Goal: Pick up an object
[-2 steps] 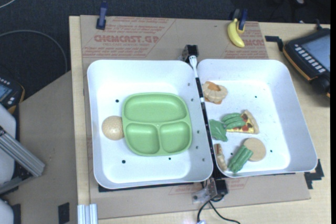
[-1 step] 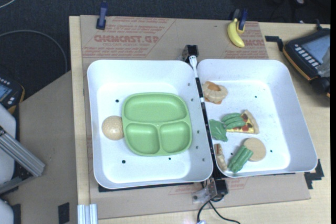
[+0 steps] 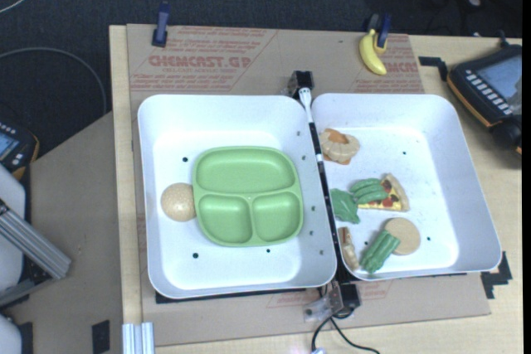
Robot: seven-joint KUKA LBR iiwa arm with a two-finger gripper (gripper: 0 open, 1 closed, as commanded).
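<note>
The right bin (image 3: 440, 145) holds several toy foods. A bagel-like pastry (image 3: 339, 144) lies near its upper left. A pizza slice (image 3: 383, 193) sits in the middle, with a green leafy piece (image 3: 344, 206) to its left. A round tan cookie (image 3: 404, 235) lies lower down, a green vegetable (image 3: 378, 251) leaning against it, and a small sandwich-like piece (image 3: 348, 245) by the bin's left wall. The left bin (image 3: 166, 128) holds a green divided plate (image 3: 247, 195) and a beige ball (image 3: 177, 201) touching the plate's left edge.
A toy banana (image 3: 372, 54) lies on the cardboard behind the right bin, next to a blue clamp (image 3: 382, 26). Another blue clamp (image 3: 161, 23) stands at the back left. A yellow-edged handheld pendant (image 3: 494, 84) rests at the far right.
</note>
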